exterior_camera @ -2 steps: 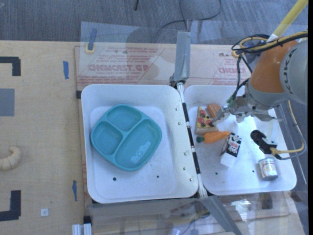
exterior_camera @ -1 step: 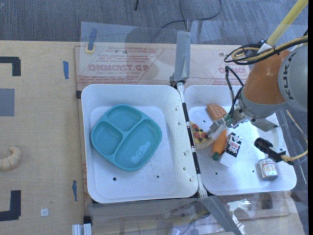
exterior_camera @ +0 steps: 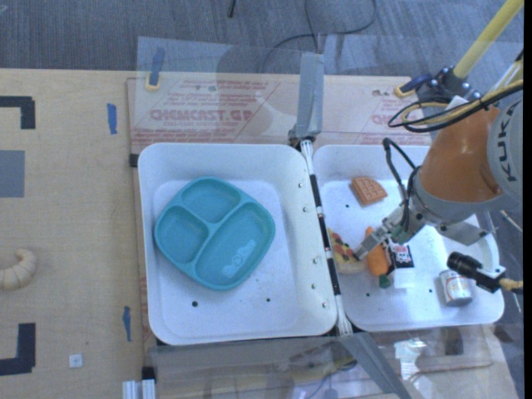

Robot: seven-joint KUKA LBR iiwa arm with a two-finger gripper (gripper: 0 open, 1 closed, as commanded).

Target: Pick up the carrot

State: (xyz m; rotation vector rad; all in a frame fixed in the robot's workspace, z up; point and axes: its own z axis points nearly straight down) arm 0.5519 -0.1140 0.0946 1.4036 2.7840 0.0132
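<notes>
A light wooden bench (exterior_camera: 66,181) over grey carpet bears 2 shallow white plastic bins side by side. The left bin (exterior_camera: 166,160) holds a teal plastic plate with 3 compartments (exterior_camera: 214,233). In the right bin (exterior_camera: 416,302), near the divider shared with the left bin, lies the small orange carrot with a green stem end (exterior_camera: 379,263). The grey arm's two-finger gripper (exterior_camera: 381,241) is down at the carrot's upper end, apparently touching it. The carrot seems to rest on the bin floor, so the lift looks not yet done. Whether the gripper is wide, narrow or clamped on the carrot cannot be told. Further from the divider lie an orange cracker-like piece (exterior_camera: 367,189) and a small silver can (exterior_camera: 455,288).
</notes>
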